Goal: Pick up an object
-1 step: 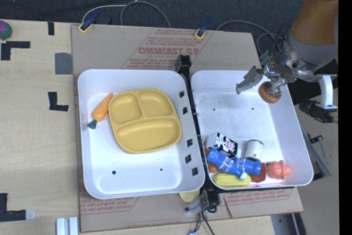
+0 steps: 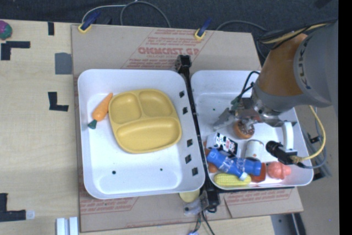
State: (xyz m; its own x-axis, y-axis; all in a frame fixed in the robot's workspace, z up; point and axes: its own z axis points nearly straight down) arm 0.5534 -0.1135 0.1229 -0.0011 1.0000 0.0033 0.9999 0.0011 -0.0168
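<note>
Camera view, near edge first: right white bin (image 2: 215, 92) has a clutter of toys along its near wall. Yellow corn cob toy (image 2: 231, 179) lies flat at the near rim, with a blue plastic bottle (image 2: 233, 163) lying on its side just behind and touching it. Red-pink lumpy toy (image 2: 278, 171) sits in the near right corner. White cup (image 2: 253, 148) is just behind the bottle, and a small black-and-white patterned piece (image 2: 225, 143) is left of the cup.

Small orange-brown round object (image 2: 243, 130) sits mid-bin, just beyond the cup. Gripper (image 2: 242, 117) is low over the round object, right above it; contact unclear. Cannot tell whether the pincer is spread or pressed together, and nothing is visibly pinched in it. Grey arm with orange band (image 2: 283, 71) comes in from the right.

Left white bin (image 2: 132, 170) holds a yellow three-compartment plastic plate (image 2: 146, 120) in its far half. Orange toy carrot (image 2: 102, 108) lies just left of the plate, tilted, green end nearer.

Brown cardboard sheet (image 2: 159, 49) lies under both bins, with a yellow clamp (image 2: 85, 26) and a blue clamp (image 2: 203, 27) on its far edge.
</note>
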